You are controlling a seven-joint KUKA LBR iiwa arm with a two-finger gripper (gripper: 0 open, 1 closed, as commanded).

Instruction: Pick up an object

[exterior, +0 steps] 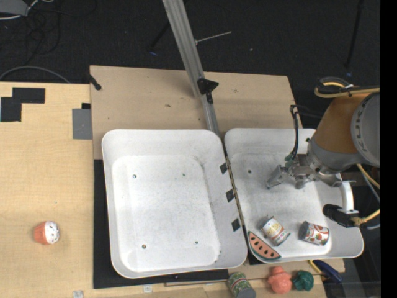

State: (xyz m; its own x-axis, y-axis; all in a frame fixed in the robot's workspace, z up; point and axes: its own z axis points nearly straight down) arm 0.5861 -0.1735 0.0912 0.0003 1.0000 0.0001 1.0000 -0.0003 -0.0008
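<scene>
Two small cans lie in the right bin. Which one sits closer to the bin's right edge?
The dark can with the red-and-white label, right of the pale-labelled can and below the gripper.

Left bin (124,143) floor lay open throughout. Right bin (248,143): pincer (286,180) hung over mid-floor; far-left floor free. Near edge crowded by melon slice (263,246), can (274,230) and second can (314,233), narrow gaps between. Slanted rail (189,51) crossed behind the bins.
</scene>
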